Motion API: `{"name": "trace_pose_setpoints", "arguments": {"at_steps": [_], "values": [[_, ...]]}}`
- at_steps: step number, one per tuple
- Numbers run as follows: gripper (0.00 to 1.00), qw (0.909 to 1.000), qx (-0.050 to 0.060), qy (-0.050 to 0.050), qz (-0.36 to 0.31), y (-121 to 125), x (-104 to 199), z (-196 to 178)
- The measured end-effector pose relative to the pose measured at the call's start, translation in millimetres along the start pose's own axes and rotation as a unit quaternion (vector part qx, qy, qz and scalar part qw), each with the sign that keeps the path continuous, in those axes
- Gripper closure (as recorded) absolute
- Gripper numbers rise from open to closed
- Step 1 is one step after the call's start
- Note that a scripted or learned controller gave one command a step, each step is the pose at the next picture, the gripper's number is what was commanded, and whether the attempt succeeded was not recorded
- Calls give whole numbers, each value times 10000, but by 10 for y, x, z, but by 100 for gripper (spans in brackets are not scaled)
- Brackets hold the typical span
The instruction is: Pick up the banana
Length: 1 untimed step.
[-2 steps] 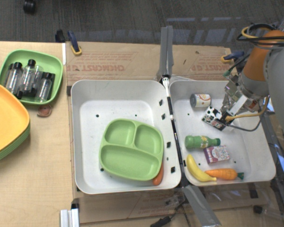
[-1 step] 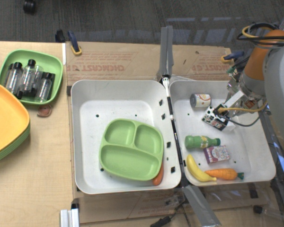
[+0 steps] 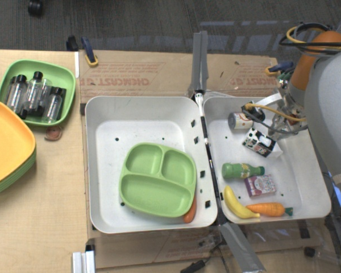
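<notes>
The yellow banana lies curved at the front left corner of the right bin, its lower end touching an orange carrot. My gripper hangs over the back middle of the same bin, well behind the banana and apart from it. A green bottle and a pink box lie between the gripper and the banana. The grey arm comes in from the right.
A small silver can sits left of the gripper. The left bin holds a green divided plate with an orange piece at its front edge. A green tray of bottles and orange plates stand far left.
</notes>
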State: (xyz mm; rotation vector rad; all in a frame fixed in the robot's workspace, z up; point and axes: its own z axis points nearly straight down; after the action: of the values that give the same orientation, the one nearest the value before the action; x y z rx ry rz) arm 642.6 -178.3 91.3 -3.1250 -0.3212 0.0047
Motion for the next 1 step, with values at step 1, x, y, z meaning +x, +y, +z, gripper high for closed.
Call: {"name": "trace_pose_setpoints", "arguments": {"at_steps": [1], "values": [[100, 9997, -1, 3, -248, 423, -150, -535]]}}
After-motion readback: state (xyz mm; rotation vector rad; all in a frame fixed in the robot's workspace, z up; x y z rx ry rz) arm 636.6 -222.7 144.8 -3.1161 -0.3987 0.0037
